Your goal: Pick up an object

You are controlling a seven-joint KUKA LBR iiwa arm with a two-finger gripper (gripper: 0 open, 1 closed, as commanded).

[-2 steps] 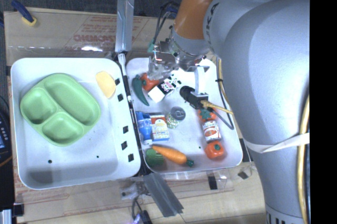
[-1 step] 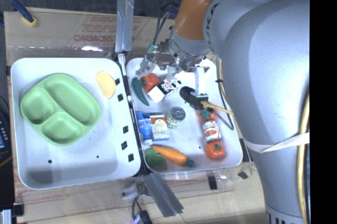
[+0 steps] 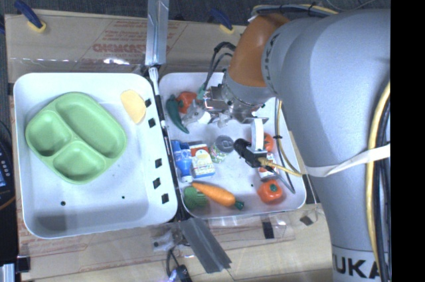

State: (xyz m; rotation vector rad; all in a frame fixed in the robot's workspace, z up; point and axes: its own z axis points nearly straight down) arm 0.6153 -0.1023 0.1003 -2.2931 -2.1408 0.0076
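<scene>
Hand (image 3: 199,108) down at 10 o'clock in the right bin (image 3: 292,198), right by a red-and-green toy (image 3: 180,103); can't tell if spread or pinching. Best to drop straight onto one item, clear of the bin wall. Carrot (image 3: 214,193) at 6 o'clock looks easiest. Left bin (image 3: 86,214) with green tray (image 3: 75,136), all on a cardboard-covered worktop (image 3: 80,38).

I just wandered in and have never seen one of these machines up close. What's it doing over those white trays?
The grey robot arm is reaching down into the right bin, its end effector low near the far end among toy foods: a carrot, a tomato and small packets. I can't see anything held. The left bin holds a green divided plate and a yellow piece.
</scene>
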